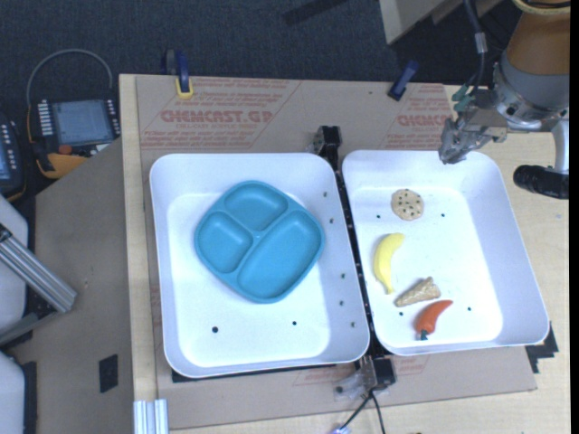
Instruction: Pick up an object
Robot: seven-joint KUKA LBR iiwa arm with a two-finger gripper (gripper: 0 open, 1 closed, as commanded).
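Right bin (507,242): banana (387,259) long axis near-vertical, tip toward cookie (407,204). End effector (450,155) over bin's far rim; opening can't tell.

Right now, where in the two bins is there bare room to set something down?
Left bin: bare floor along the near edge, below the blue plate, which fills the middle. Right bin: the strip right of the cookie and banana is bare. It is crowded near the front, where the banana, wedge and pepper cluster. The gripper hangs over the far edge.
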